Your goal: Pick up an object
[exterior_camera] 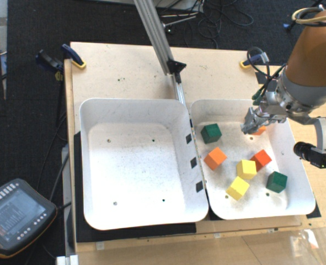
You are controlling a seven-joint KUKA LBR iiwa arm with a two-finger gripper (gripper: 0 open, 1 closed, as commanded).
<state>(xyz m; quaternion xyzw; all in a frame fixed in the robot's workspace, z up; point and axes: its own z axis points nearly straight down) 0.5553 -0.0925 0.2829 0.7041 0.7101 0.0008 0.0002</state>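
camera view: the gripper (255, 124) sits low in the right bin (295, 203), right of centre of the frame, over a small orange object (259, 130) barely peeking out beneath it. whether it is clamped on that object, i cannot tell. nothing looks lifted yet; green (210, 132), orange (215, 158), yellow (246, 169) blocks lie nearby.

The arm (311, 59) has a broad, rounded orange band above a grey wrist. Blue and black cables loop beside the wrist. The gripper (252, 127) is small, metallic grey, with dark parts.
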